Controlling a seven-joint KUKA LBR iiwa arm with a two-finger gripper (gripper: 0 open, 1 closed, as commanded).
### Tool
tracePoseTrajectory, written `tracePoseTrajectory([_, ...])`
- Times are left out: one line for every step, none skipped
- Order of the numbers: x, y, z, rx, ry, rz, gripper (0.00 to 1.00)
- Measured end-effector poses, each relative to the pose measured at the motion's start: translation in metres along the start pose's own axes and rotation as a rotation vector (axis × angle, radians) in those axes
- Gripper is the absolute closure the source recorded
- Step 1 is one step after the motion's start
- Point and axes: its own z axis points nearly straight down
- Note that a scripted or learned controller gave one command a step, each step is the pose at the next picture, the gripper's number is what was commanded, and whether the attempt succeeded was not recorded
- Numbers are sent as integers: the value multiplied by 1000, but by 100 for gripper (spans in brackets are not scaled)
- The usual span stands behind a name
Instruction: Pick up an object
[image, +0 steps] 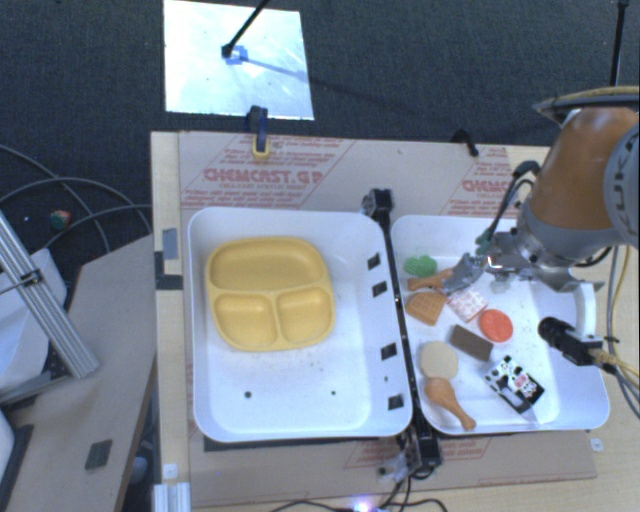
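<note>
1. This is a robotics lab, not a home or a kitchen.
2. The worktop (330, 160) is a bare board printed with a maker's name, held by a blue and yellow clamp (259, 132).
3. Two white bins (300, 420) sit clipped together; the food in the right one is toy food (447, 390).
4. An aluminium frame (40, 300) and loose cables (90, 215) stand at the left over dark carpet (80, 80).
5. The industrial arm (590, 180) reaches in from the right.

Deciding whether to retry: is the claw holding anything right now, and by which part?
Cannot be told. The claw is low in the right bin, among the green piece and the orange piece, but no item shows in its grip.
</note>
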Motion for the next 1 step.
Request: tracePoseTrajectory([7, 14, 74, 4, 2, -3, 0])
